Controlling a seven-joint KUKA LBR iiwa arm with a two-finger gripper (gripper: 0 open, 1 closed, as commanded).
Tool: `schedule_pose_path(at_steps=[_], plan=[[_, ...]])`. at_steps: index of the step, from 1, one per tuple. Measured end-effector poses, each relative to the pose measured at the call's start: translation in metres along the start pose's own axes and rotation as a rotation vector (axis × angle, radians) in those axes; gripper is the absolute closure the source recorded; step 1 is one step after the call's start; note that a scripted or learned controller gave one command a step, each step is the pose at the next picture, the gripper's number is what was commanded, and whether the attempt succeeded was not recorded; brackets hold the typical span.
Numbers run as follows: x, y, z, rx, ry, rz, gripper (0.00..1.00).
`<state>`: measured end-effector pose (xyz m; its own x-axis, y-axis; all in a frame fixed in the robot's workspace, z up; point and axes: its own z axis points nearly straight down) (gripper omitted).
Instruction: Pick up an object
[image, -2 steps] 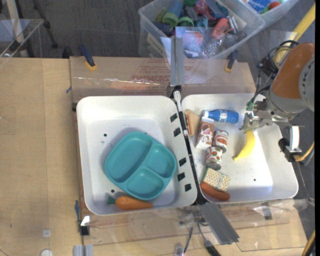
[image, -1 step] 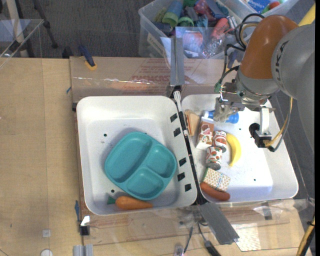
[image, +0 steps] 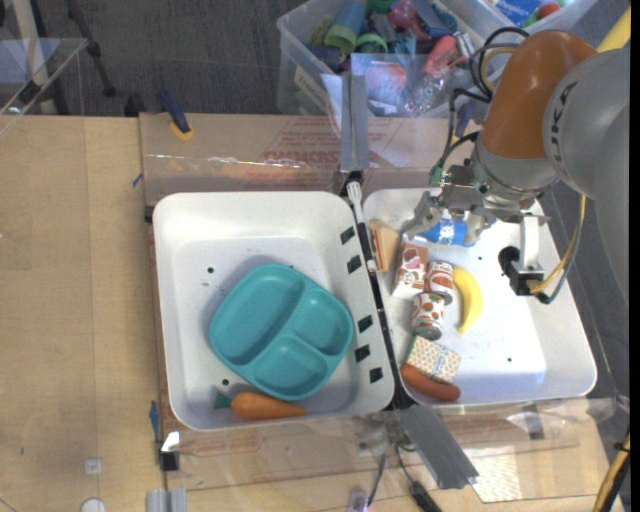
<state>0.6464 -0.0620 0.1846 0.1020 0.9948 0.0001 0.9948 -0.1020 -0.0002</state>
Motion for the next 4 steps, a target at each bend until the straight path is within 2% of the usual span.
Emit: schedule_pose_path(at_steps=[1,2,3,4], plan=[[-0.065,-0.035,0.025,0.004,0.0,0.039,0.0],[-0.109,-0.053,0.094,-0.012,-0.001,0.087,0.0],[-0.112,-0.052,0.084,-0.014,-0.005,0.09,1.0],[-0.029,-0.062,0.0,0.001,0.001,0.114,1.0]])
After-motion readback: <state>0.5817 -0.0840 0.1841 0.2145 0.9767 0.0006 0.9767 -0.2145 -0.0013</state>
